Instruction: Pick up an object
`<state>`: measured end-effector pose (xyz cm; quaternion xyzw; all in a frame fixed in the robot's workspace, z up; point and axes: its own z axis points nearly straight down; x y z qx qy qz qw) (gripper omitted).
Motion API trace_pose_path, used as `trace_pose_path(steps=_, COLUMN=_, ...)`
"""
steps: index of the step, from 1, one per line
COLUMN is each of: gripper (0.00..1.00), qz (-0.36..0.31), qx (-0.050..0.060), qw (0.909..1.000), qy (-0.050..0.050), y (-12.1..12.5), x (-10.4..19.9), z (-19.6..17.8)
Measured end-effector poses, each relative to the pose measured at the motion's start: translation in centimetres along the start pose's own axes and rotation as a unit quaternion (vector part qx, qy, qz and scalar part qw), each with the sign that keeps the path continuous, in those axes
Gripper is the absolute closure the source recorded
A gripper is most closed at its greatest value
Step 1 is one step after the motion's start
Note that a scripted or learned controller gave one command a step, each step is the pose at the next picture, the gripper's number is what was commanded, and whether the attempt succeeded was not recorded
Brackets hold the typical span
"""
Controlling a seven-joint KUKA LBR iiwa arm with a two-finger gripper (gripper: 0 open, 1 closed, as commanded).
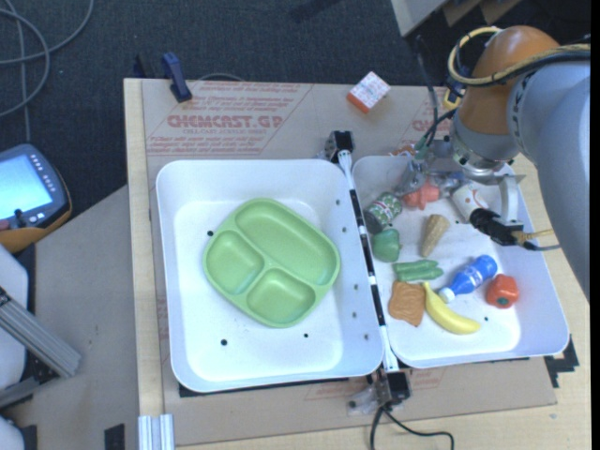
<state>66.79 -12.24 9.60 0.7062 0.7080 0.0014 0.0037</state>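
Camera view looks down on a counter (234,120) bearing two white bins side by side. Left bin (178,279) holds a green divided tray (272,262), lying flat near its middle. Right bin (534,326) holds the small toys: a green pepper-like piece (385,245) at about nine o'clock of the bin, a dark can (383,209) just above it, a tan cone (432,233) near the centre, a green pod (417,270) below that, a brown cracker-like piece (407,303) touching the yellow banana (448,313) at six o'clock, a blue-and-white bottle (469,277) tilted beside the banana, and a red-orange tomato-like piece (502,291) at four o'clock. A pink piece (423,196) lies at twelve o'clock of the bin, right at the pincer (420,178). Arm comes in from three o'clock, its orange band above the wrist. Whether the pincer is wide, narrow or holding anything, I cannot tell; its fingers are hidden among cables. A small red-and-white cube (368,91) rests on the counter at twelve o'clock, outside the bins.
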Motion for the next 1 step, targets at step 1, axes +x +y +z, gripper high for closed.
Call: trace_pose_path(steps=1, gripper=1.0, qz=-0.001, qx=0.003, qw=1.0, qy=0.003, y=-6.96, x=5.57, z=-9.53)
